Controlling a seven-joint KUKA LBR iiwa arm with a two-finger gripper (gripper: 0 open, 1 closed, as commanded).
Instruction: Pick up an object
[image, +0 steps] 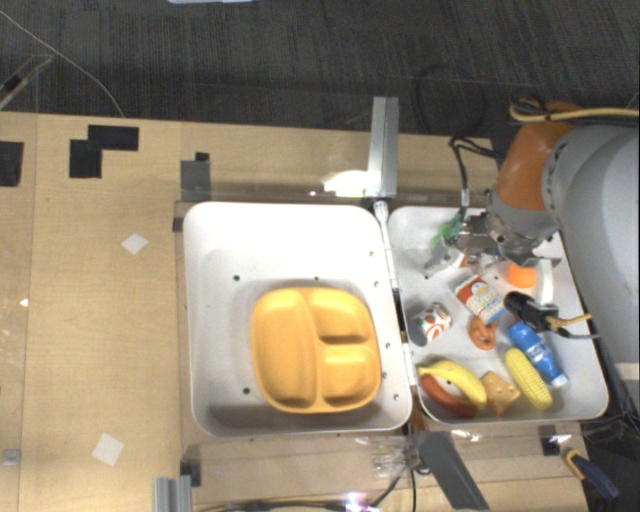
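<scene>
The right bin (590, 400) holds several small items. Among them are a banana (452, 378), a corn cob (527, 379), a blue bottle (536, 351), a red and white can (480, 297) and a small white and red ball (433, 322). A green item (449, 232) lies near the bin's far wall. My gripper (466, 248) hangs low over the far part of this bin, just right of the green item and above the can. Nothing visibly hangs from it.
The left bin (215, 250) holds a yellow divided plate (315, 348). The grey arm with its orange band (525, 165) covers the right bin's far right corner. A metal post (384, 150) stands behind the wall between the bins. Cables (460, 160) trail behind the right bin.
</scene>
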